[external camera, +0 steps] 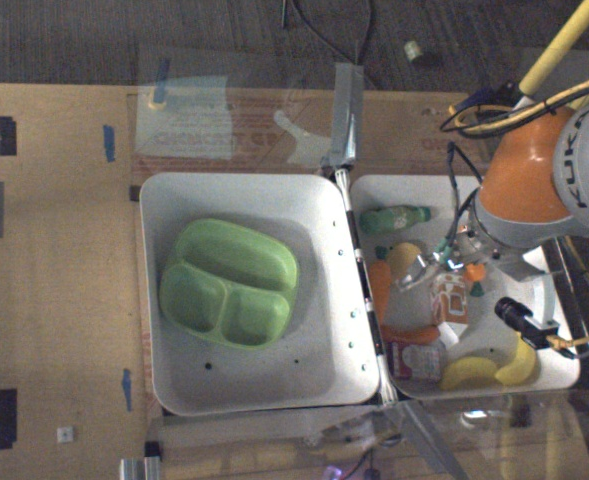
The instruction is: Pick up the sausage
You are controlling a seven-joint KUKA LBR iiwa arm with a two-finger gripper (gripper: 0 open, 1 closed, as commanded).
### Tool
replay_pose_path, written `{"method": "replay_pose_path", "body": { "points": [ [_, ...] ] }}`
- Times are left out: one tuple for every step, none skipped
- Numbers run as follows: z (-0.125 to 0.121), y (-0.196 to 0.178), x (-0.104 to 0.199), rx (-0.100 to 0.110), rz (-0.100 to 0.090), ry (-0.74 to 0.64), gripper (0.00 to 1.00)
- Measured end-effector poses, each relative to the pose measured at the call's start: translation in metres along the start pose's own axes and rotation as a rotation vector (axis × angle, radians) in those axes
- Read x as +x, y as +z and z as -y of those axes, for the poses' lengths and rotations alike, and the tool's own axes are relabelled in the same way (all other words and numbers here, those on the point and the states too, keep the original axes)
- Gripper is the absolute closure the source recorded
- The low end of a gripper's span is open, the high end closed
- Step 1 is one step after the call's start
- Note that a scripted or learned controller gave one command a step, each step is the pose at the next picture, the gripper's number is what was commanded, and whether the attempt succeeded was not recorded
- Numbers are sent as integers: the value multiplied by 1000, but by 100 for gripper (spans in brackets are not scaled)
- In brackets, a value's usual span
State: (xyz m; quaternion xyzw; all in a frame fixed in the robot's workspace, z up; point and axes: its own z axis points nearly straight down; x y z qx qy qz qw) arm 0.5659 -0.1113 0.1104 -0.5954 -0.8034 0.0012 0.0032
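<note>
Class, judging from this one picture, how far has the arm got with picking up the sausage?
Done: the arm has reached over the right bin, and its gripper sits low among the food items. In hand: nothing can be confirmed as gripped, and the sausage cannot be told apart in the clutter. Left: gripping and lifting it. The green tray lies in the left bin.

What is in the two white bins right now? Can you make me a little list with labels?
left bin: a green tray with three sections
right bin: many toy foods
top of right bin: green bottle lying on its side
left wall of right bin: orange carrot
bottom of right bin: yellow banana, and a red-topped jar on its side
robot arm: reaching over the right bin from the right
gripper: low over the middle of the right bin
</note>
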Motion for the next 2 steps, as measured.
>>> {"method": "replay_pose_path", "body": {
  "points": [
    [60,17,28,-35,31,-526,0],
    [60,-70,104,0,2,-20,0]
  ]
}}
